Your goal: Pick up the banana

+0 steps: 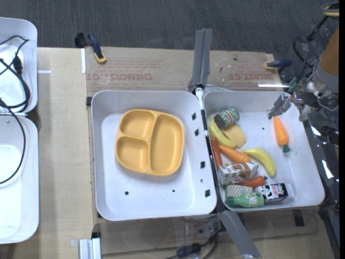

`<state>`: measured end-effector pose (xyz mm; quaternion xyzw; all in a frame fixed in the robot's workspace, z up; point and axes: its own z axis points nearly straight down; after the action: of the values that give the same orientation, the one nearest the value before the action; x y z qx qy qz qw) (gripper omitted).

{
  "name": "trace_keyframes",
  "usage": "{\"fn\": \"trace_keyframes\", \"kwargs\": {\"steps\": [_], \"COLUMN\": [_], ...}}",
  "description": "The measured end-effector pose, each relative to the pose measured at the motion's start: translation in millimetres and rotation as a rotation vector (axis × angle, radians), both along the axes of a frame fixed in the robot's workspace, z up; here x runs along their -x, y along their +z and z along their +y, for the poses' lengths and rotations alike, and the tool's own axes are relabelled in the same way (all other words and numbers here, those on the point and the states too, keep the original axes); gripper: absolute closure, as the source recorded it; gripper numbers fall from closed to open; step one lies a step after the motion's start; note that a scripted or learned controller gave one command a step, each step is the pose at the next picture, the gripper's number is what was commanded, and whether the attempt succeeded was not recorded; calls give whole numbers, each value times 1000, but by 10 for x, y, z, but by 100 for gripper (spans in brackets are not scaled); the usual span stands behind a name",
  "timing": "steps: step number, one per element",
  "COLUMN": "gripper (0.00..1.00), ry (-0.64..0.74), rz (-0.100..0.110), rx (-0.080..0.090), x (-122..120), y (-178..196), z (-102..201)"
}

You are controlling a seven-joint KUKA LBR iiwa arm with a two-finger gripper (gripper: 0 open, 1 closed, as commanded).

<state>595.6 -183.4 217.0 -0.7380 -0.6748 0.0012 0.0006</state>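
Note:
Two yellow bananas lie in the right bin [302, 161]. One banana [262, 160] curves near the bin's middle. The other banana [220, 134] lies against the left wall, partly under a pale yellow piece [237, 136]. My gripper [278, 108] hangs over the bin's upper right part, just above an orange carrot [280, 133]. It is well to the upper right of both bananas and nothing shows in it.
A green can [228, 116], a long carrot [233, 154], a small carton [237, 172], a green packet [245, 199] and a black-and-white carton [275, 192] crowd the right bin's left and front. The left bin [108, 188] holds a yellow divided plate [150, 142].

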Motion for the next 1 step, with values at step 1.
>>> {"fn": "trace_keyframes", "kwargs": {"steps": [1], "gripper": [0], "ry": [115], "rz": [1], "rx": [-2], "x": [784], "y": [-739], "z": [330]}}
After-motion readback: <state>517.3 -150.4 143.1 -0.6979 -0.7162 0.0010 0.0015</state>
